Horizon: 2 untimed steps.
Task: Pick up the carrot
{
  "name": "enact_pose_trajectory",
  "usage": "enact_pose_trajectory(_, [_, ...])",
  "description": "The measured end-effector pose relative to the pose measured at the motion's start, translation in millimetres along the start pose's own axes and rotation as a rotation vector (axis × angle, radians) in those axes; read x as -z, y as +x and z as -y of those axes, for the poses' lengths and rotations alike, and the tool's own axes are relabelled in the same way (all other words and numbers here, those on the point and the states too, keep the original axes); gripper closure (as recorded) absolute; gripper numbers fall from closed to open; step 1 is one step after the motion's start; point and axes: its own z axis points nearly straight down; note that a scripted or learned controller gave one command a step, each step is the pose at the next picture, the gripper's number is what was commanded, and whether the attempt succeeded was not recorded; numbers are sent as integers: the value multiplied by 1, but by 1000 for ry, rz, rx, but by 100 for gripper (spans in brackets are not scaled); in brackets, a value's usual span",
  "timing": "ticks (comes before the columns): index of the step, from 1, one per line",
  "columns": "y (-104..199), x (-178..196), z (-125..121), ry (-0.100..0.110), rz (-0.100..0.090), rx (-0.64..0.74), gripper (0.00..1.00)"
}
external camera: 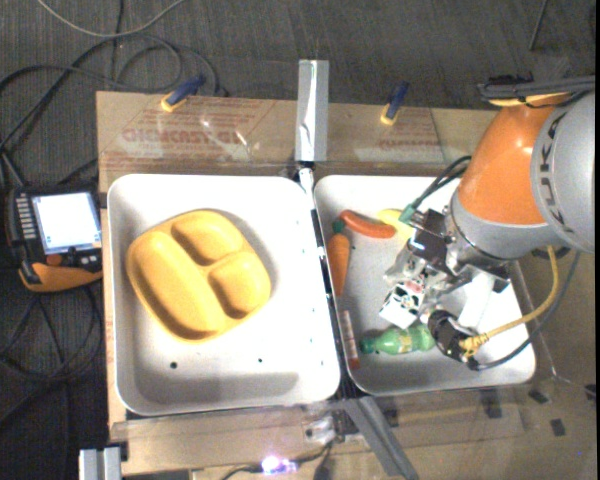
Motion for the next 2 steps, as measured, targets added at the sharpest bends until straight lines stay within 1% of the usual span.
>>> enact_pose_trajectory(1, [-29, 5, -28, -1, 2, 243, 100])
enact_pose_trajectory(2, [68, -52, 36, 1, -1, 369, 100])
